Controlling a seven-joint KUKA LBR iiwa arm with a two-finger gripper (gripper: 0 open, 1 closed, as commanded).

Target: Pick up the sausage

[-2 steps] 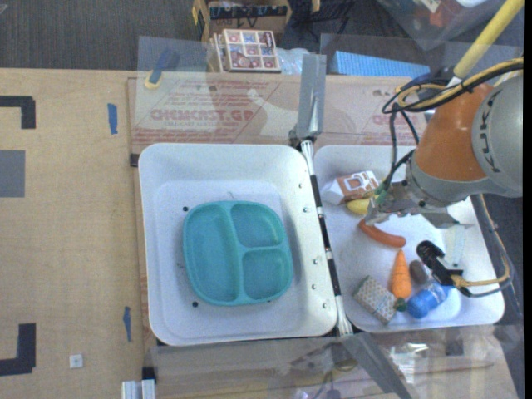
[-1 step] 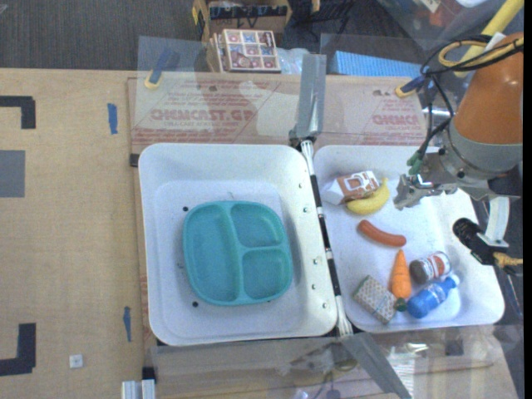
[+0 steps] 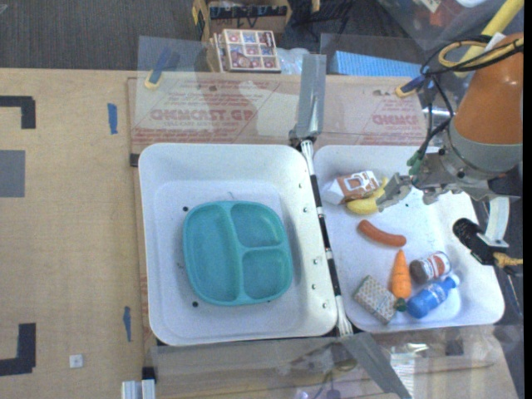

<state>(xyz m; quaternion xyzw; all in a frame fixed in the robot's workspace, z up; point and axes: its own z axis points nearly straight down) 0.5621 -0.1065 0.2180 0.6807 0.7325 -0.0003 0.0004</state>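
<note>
The sausage [image 3: 382, 234], reddish-orange and slightly curved, lies flat on the floor of the right bin [image 3: 465, 318] near its middle. My gripper [image 3: 392, 193] hangs over the upper part of that bin, just right of a yellow banana [image 3: 364, 206], and above and slightly right of the sausage. There is a clear gap between it and the sausage. Nothing is seen held in it. The grey arm with its orange band [image 3: 490, 98] reaches in from the upper right.
The right bin also holds a small carton [image 3: 357, 184], a carrot [image 3: 401, 274], a can [image 3: 431, 266], a blue bottle [image 3: 432, 298] and a brown block [image 3: 376, 298]. A teal divided plate [image 3: 239, 253] sits in the left bin [image 3: 166, 181].
</note>
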